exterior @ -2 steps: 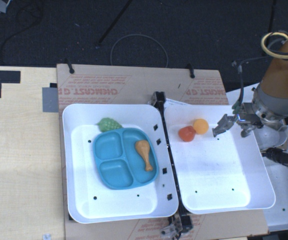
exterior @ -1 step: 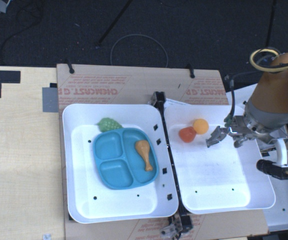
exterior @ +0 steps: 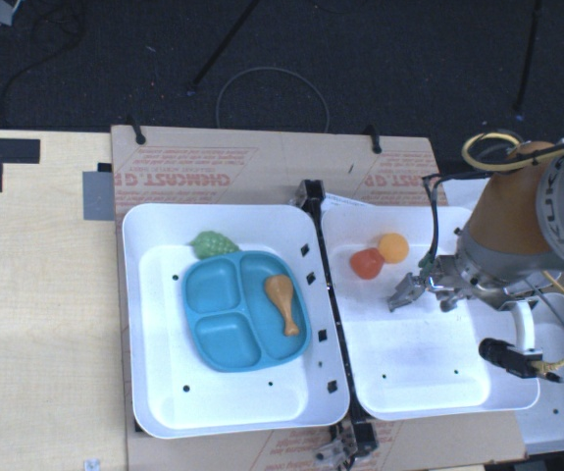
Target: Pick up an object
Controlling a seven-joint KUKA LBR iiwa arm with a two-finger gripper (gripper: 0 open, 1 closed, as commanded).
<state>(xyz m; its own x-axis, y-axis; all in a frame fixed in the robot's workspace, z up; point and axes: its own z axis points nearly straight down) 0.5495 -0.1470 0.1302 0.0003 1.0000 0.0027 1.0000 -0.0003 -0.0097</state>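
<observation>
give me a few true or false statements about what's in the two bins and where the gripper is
1. The blue divided tray lies in the left bin. True.
2. The drumstick lies on the floor of the right bin. False: it rests in the tray's right compartment.
3. The red ball and the orange ball sit side by side in the right bin. True.
4. The gripper is over the left bin. False: it is over the right bin, beside the balls.
5. The green item lies in a tray compartment. False: it sits at the tray's far edge.
</observation>
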